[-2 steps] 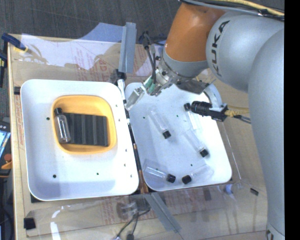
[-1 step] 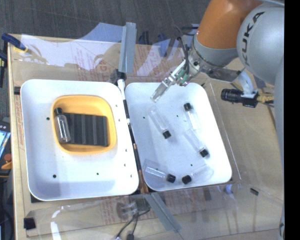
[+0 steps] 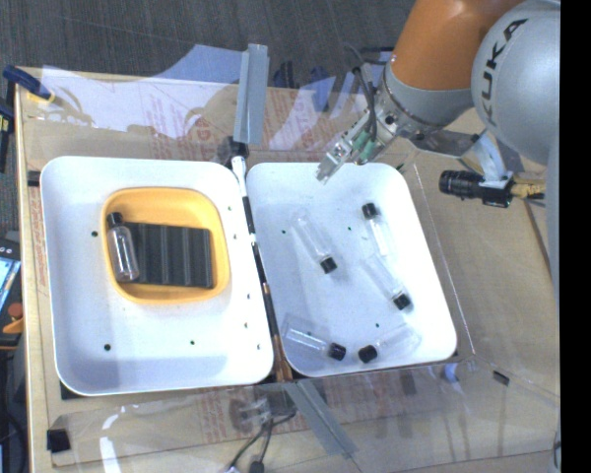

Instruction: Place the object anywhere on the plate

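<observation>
While the gripper (image 3: 337, 162) hovered upper centre, grip unclear, clear vials (image 3: 313, 241) risked slipping before reaching the plate (image 3: 164, 203).

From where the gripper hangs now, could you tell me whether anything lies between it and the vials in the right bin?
Nothing visible does. The gripper hangs over the right bin's far rim, and the nearest vials lie on open white floor below it.
</observation>
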`<state>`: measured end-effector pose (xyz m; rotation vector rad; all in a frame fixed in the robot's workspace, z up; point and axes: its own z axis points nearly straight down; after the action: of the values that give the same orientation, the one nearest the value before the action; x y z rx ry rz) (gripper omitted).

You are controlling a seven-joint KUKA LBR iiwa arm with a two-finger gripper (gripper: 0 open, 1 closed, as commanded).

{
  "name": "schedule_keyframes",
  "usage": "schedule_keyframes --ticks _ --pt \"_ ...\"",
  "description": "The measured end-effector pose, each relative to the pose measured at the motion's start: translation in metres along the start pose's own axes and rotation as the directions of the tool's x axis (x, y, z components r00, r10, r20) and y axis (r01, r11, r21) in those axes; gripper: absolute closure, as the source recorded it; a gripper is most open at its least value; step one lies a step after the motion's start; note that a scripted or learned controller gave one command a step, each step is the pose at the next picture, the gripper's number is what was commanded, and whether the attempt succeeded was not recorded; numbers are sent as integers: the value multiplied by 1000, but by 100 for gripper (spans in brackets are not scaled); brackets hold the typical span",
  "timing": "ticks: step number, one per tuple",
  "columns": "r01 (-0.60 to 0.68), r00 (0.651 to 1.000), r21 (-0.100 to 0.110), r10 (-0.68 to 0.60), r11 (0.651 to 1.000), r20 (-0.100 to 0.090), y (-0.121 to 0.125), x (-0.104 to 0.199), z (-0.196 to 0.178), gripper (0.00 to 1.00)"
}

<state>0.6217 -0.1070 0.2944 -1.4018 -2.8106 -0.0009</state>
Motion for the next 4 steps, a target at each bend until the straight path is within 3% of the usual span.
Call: schedule_keyframes --ticks 1,2,3,4 --pt "187 982 2 -187 982 -1 33 38 87 100" --pt "189 982 -1 -189 982 2 77 79 -7 100" --pt "332 943 -1 -332 943 3 117 122 -125 100" --pt "416 909 3 -416 909 -2 114 178 32 100"
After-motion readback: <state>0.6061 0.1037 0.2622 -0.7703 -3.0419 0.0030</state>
